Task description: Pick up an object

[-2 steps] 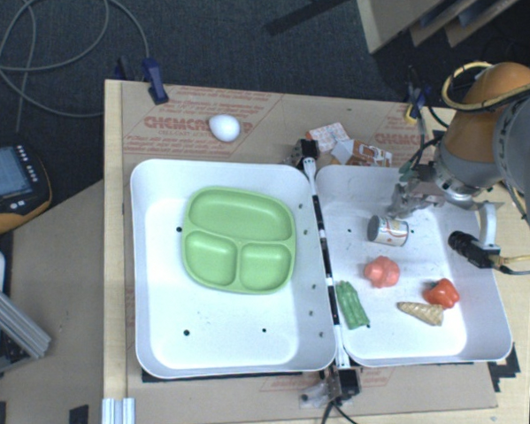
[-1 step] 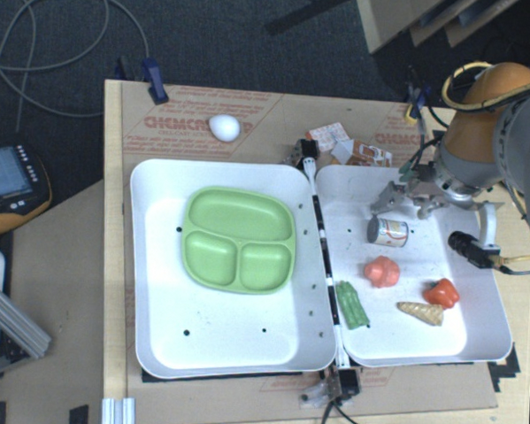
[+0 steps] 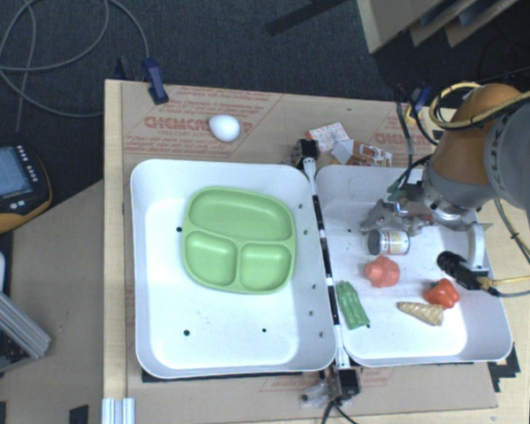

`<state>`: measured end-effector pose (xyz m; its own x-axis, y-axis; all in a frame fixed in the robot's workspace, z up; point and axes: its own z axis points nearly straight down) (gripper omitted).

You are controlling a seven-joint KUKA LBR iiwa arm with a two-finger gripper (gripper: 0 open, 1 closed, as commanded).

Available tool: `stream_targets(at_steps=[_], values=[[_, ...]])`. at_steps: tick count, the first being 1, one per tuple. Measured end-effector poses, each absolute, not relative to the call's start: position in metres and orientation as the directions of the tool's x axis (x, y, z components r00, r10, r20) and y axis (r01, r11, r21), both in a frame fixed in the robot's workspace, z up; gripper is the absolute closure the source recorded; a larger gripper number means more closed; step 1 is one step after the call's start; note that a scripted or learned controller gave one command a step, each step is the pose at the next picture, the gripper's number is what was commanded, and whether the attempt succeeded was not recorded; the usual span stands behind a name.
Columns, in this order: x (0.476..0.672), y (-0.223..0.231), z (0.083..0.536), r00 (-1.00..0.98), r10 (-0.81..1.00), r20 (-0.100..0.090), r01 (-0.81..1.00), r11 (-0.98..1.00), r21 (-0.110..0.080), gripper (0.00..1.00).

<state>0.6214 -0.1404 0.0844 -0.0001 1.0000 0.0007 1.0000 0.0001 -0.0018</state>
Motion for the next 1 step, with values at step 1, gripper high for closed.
stream_targets(at_steps=[1], values=[[0.6221,-0.1405,0.0949,0.001,1.0,0.0,1.0,-0.001,0.001,1.0]])
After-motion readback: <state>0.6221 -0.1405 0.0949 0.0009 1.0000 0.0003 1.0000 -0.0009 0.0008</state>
